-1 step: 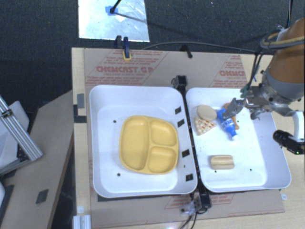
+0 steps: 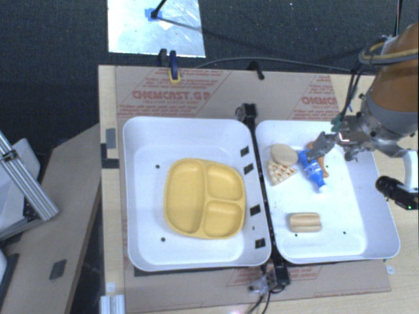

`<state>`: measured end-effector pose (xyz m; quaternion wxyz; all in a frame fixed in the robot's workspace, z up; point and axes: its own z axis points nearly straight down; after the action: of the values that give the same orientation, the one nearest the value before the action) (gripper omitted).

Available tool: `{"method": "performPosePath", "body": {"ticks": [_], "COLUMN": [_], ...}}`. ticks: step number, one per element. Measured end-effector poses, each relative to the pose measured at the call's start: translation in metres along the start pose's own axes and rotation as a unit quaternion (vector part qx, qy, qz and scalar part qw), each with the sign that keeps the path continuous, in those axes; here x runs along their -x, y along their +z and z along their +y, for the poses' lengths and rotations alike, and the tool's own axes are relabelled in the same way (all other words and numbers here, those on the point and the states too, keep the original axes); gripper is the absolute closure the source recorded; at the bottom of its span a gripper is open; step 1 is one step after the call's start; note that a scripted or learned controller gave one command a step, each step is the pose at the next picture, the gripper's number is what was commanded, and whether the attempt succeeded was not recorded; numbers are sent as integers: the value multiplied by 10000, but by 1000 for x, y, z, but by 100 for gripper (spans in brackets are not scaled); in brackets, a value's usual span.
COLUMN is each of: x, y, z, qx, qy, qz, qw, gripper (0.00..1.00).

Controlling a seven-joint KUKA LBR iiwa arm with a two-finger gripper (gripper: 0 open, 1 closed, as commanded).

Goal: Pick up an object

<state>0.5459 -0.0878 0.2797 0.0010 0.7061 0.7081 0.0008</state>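
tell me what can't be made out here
- Hand, camera view: small and dark over the blue object in the right bin; its grip state and any contact cannot be judged.
- Blue object: too small to identify; its upper end sits under the hand.
- Arm: cut off by the right edge.
- Tan pieces: overlapping, so their edges blur together.

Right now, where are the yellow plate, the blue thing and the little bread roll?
yellow plate [image 2: 204,197], camera view, middle divider ridge.
blue thing [image 2: 313,171], camera view, middle of its body.
little bread roll [image 2: 304,222], camera view, top centre.
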Motion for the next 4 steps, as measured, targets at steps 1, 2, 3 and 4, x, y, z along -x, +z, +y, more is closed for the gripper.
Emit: {"method": "performPosePath", "body": {"ticks": [1, 2, 3, 4], "x": [-4, 0, 2, 2], "y": [62, 108, 171, 157], "z": [-2, 4, 0, 2], "qx": [-31, -27, -32, -1], "qy": [6, 9, 9, 5], "qz": [5, 5, 7, 1], "qw": [10000, 10000, 10000, 10000], "gripper": [0, 0, 0, 100]}}
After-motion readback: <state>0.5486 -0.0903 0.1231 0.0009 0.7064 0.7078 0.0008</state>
